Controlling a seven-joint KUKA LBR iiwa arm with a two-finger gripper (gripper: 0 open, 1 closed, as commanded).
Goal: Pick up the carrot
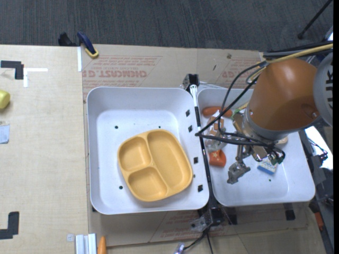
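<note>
where smooth white bin [296, 192] holds hand [237, 172].

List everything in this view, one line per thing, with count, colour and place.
bins: two, white, side by side on the bench
divided plate: one, yellow, three compartments, in the left bin
orange-red items: two, one at the right bin's left wall, one near its far edge; which is the carrot is unclear
blue-and-white item: one, in the right bin, beneath the arm
yellow object: one, at the bench's left edge
blue clip: one, at the cardboard's far left corner
arm: one, orange band, above the right bin
end effector: one, grey, low over the right bin's floor
</note>
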